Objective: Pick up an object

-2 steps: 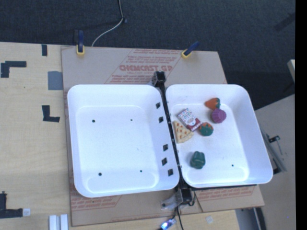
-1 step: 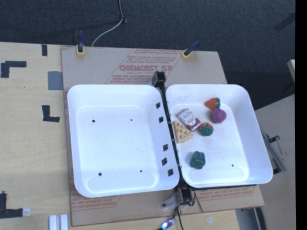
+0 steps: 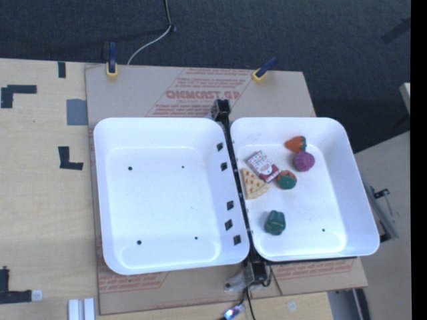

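Note:
The right white bin (image 3: 347, 179) holds several small toy foods. An orange-red piece (image 3: 295, 143) lies at the back, with a purple one (image 3: 303, 161) just in front of it. A red-and-white packet (image 3: 262, 165) sits beside a pizza-slice toy (image 3: 253, 185) near the bin's left wall. A small green-and-orange piece (image 3: 287, 179) lies in the middle. A dark green pepper-like toy (image 3: 274, 223) rests alone toward the front.
The left white bin (image 3: 113, 179) stands beside the right one, joined along a black-clipped divider (image 3: 231, 179). Both rest on a cardboard sheet (image 3: 193, 92) held by clamps. A white cable (image 3: 150, 45) trails off the back.

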Robot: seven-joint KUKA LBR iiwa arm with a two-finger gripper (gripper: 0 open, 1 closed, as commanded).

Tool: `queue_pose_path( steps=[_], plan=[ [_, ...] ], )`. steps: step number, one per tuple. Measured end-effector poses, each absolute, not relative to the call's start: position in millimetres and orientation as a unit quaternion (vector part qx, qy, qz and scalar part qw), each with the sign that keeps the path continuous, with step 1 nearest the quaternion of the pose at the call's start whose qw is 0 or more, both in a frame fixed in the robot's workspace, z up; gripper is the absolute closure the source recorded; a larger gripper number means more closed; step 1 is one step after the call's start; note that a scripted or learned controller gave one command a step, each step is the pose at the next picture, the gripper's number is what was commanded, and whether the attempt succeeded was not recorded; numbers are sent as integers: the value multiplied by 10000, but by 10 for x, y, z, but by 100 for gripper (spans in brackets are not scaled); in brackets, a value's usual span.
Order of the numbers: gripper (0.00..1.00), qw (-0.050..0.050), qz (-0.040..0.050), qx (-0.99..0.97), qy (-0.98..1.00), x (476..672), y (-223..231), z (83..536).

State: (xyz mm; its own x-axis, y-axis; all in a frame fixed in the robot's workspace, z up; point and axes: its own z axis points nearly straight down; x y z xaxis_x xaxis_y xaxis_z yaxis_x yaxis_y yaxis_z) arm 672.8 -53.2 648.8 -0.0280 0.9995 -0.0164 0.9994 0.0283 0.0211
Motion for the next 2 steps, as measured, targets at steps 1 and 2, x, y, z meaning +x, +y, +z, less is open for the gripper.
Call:
queue_pose_path(
  steps=[1, 2],
  plan=[
    [100, 219, 78, 6945, 7191, 6748, -523, 6586],
    [100, 320, 150, 6916, 7214, 6772, -512, 6685]
  ],
)
